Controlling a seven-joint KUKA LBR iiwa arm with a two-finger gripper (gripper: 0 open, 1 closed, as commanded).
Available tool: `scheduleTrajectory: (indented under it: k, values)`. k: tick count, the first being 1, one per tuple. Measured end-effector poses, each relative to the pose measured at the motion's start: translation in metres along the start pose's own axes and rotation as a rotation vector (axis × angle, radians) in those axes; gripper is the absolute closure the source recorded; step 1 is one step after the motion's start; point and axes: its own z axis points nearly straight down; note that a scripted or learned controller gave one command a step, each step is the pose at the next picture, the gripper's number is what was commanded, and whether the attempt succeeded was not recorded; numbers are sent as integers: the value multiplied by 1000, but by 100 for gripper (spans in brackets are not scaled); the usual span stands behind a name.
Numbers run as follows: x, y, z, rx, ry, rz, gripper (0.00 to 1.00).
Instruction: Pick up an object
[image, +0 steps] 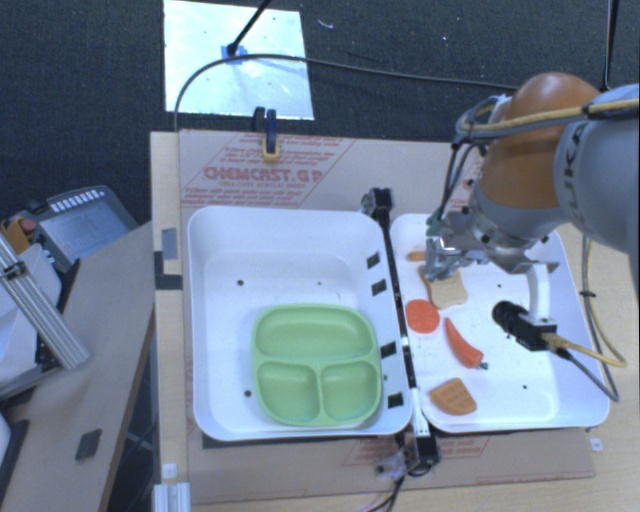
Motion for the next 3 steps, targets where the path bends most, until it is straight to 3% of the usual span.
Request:
scheduleTrajectory:
  k: [2, 3]
  values:
    - [110, 27, 2, -1, 1, 0, 100]
    - [106, 26, 1, -1, -1, 5, 0]
